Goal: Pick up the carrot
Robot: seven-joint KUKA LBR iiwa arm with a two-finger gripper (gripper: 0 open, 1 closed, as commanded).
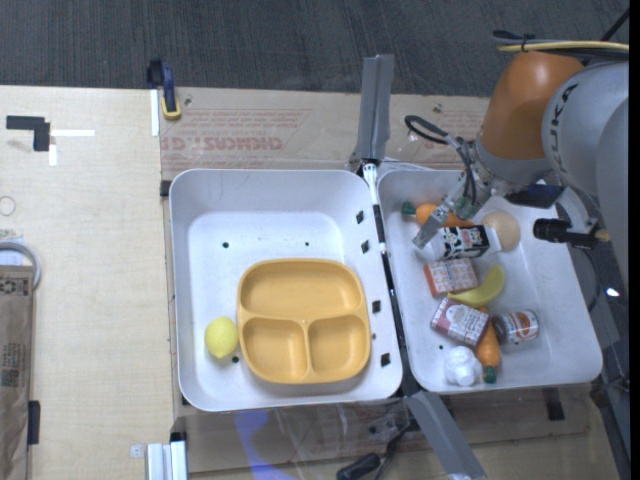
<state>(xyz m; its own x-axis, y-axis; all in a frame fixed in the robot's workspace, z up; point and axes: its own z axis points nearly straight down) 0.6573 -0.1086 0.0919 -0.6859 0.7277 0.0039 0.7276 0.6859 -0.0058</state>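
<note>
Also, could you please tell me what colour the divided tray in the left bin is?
The tray is yellow-orange, clearest in the camera view.

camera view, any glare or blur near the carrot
Camera view: even, soft lighting with faint shadows; the small orange carrot at the right white bin's far end is slightly soft and partly covered by the grey hand; a bluish glare patch lies on the clear plastic below the left bin.
</note>
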